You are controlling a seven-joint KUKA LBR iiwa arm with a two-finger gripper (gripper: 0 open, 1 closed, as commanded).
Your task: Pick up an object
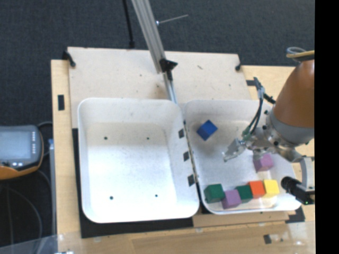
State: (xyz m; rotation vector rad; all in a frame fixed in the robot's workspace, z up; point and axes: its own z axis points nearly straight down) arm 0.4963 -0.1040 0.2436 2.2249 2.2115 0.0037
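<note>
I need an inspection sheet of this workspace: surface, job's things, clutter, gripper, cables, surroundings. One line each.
Surface: two shallow white bins, left bin, right bin, on a wooden bench.
Job's things: blue cube alone; pale purple cube near the gripper; row of green cube, purple cube, dark green cube, orange cube, yellow cube.
Clutter: nothing seen.
Gripper: two-finger gripper above right bin, holding nothing.
Cables: dark cable along arm.
Surroundings: grey device, metal pole, dark carpet.

Crowding along the near wall, standing open elsewhere

Lining up against the right bin's (197, 142) near wall: green cube (214, 192), purple cube (231, 198), dark green cube (244, 192), orange cube (257, 188), yellow cube (271, 187); sitting alone toward the far-left corner, blue cube (207, 129), leaving mid-floor passable.
</note>
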